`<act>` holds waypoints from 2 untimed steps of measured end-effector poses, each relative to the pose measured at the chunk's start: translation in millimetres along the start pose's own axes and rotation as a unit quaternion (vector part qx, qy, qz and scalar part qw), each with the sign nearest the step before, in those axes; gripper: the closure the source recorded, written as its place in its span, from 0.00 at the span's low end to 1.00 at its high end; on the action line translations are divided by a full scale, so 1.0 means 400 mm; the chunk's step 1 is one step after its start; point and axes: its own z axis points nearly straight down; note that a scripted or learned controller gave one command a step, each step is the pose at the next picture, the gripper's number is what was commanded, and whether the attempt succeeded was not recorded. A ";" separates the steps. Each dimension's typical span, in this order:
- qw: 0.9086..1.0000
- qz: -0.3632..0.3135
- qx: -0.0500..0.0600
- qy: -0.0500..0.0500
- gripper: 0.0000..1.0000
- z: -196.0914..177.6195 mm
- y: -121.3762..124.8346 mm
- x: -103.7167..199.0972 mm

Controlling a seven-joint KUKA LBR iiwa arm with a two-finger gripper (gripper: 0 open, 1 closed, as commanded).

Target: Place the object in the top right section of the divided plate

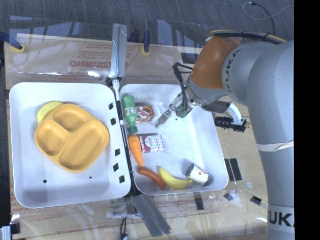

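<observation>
While partly blurred, the tool (165, 117) hangs over the right bin (212, 154).

We log two bins side by side on the counter (60, 59). The left bin (30, 184) holds the divided plate (72, 136), set toward its far left. In the right bin (212, 149), a bottle (130, 113) lies along the left wall with a carrot (135, 149) just nearer us. A packet (145, 113) sits right of the bottle, a carton (151, 143) right of the carrot. Along the near wall lie a sausage (150, 177), a banana (174, 179) and a small cup (198, 174), left to right. The end effector (167, 116) hangs over the bin's far middle.
</observation>
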 end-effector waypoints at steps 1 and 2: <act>1.000 0.000 0.000 0.000 0.00 0.000 0.000 0.000; 1.000 0.000 0.000 0.000 0.00 0.000 0.000 0.000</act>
